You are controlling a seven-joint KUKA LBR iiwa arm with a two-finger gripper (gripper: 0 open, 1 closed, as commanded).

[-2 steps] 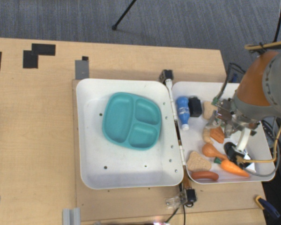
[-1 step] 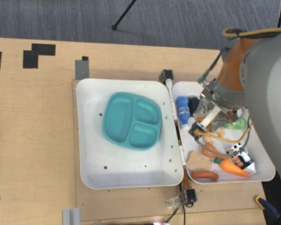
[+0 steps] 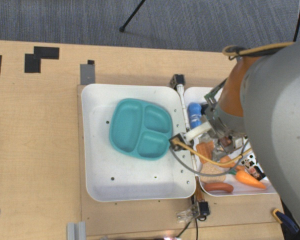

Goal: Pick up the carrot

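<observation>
Surveying the bench from left edge to right:

Bench (image 3: 35, 149): bare wood on the left, with black marks near its far edge; wide open room here.

Left bin (image 3: 92, 174): white and shallow, its rim runs unbroken on the near, left and far sides. Bare floor lies along the left wall and the near wall.

Plate (image 3: 140, 129): teal, three compartments, lying flat in the middle of the left bin, tilted askew. Its right edge comes close to the wall shared with the right bin.

Divide between bins: a yellow cable (image 3: 202, 155) and a grey one loop across it near the plate's right edge, so little room there.

Right bin (image 3: 210, 190): crowded; the arm (image 3: 277, 134) covers most of it.

Bottle (image 3: 194, 114): blue, lying near the far left corner of the right bin.

Sausage (image 3: 218, 187): red, lying along the near rim of the right bin.

Carrot (image 3: 250, 179): orange with a green end, lying on the floor of the right bin near its near rim, just right of the sausage and apart from it.

Gripper (image 3: 225, 146): low over the middle of the right bin, above and left of the carrot. Its opening cannot be told, nor whether it has hold of anything.
</observation>
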